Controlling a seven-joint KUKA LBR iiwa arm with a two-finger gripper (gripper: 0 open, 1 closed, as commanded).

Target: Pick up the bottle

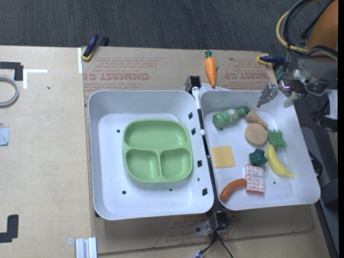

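— Green bottle [230, 116] is lying in the right bin [306, 144]'s back, beside an ice-cream cone [257, 118] and cheese slice [222, 156].
— Gripper [267, 96] is hovering just beyond it, released, gripping nothing.

bottle [230, 117]: glossy green plastic | bins [102, 160]: smooth white plastic | tray [158, 150]: matt green plastic | sheet under bins [129, 69]: printed brown cardboard

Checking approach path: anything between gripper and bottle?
Camera view: bare white bin floor between gripper and green bottle; ice cream cone lies just beside.
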